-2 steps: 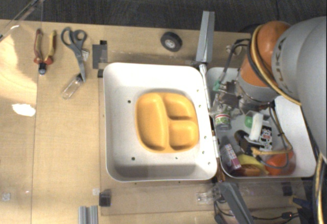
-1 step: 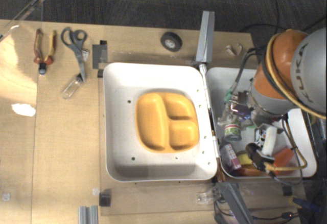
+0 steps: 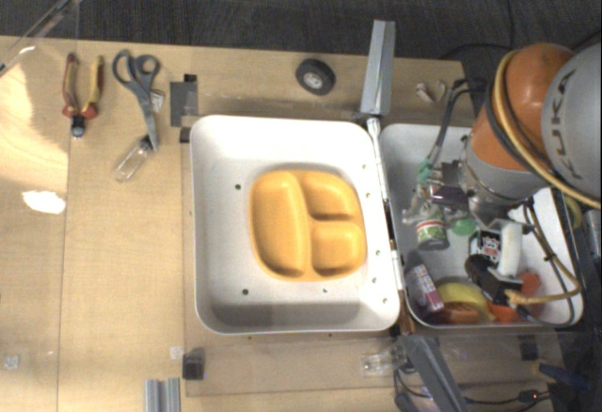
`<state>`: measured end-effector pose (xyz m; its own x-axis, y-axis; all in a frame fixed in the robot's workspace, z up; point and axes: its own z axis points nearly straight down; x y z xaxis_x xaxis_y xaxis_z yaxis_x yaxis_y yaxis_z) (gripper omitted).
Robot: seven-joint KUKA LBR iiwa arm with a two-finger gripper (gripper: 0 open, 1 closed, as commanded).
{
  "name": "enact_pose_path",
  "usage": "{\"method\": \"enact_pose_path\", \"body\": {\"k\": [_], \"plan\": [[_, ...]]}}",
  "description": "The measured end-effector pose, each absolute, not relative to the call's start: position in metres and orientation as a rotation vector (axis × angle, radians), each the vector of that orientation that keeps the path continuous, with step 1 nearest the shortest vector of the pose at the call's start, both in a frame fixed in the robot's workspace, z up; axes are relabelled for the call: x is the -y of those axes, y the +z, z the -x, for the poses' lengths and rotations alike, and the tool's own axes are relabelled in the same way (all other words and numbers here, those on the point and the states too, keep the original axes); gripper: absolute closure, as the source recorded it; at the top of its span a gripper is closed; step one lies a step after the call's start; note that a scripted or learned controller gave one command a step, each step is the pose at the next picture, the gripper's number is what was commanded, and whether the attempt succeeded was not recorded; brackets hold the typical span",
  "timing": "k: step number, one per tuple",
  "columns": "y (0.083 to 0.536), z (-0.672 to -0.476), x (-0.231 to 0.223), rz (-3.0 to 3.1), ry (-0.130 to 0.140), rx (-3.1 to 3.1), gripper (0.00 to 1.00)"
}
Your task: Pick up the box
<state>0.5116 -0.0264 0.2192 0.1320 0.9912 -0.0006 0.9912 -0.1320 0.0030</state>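
- Camera view: the arm [image 3: 536,109] is reaching in from the right and hanging low over the right bin [image 3: 400,142], presumably because the loose items, and so the thing to be picked, are all lying there.
- The gripper [image 3: 440,198] is sitting down among the clutter at the bin's left half, just above a small green-and-white can [image 3: 432,233]; whether it is spread or pressed together I cannot tell, since cables and wrist hardware are crowding it.
- Nothing is visibly sitting between its tips, so I am judging the pick as not yet made.
- The box is hard to single out; my best guess is the small dark carton with a purple face [image 3: 422,291] lying near the bin's front-left corner, beside a yellow banana-like piece [image 3: 461,294].
- The left bin [image 3: 216,241] is holding a yellow divided tray [image 3: 307,222] at its centre, well apart from the arm.
- Scissors [image 3: 141,86] and pliers [image 3: 80,90] are lying on the bench's far left, out of the arm's way.
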Motion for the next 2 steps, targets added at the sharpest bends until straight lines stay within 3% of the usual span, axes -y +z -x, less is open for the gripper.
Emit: {"method": "enact_pose_path", "body": {"k": [1, 2], "plan": [[0.183, -0.502, -0.019, -2.567, 0.002, -1.813, 1.0], [0.217, -0.515, -0.054, -2.564, 0.004, -1.813, 1.0]]}}
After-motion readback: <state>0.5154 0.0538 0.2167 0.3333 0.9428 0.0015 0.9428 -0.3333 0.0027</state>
